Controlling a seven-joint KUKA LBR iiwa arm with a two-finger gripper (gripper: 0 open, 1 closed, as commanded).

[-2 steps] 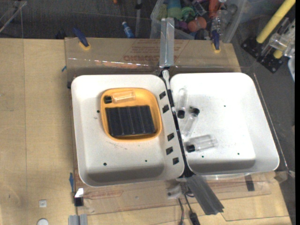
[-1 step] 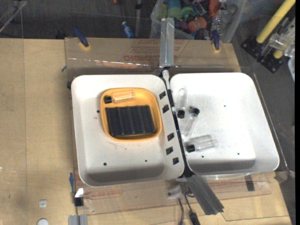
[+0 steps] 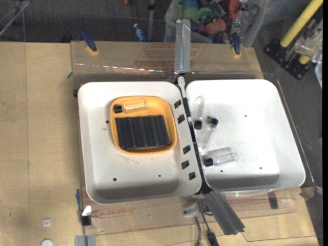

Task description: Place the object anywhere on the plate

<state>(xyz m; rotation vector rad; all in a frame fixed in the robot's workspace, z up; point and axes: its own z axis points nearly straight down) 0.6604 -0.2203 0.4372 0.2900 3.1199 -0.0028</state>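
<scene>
Clear vial w/ dark cap lies on orange plate, top edge, just above black ribbed insert. Plate sits in left white bin. Right bin holds more clear vials near divider: pair at upper left, one lower, lying flat.

From my station the feed is bright and evenly lit from overhead. The two white bins nearly blow out, with soft shadows only along their inner walls. Glare streaks the clear sheet behind them. The picture is soft and grainy; the background past the worktop goes dim.
</scene>
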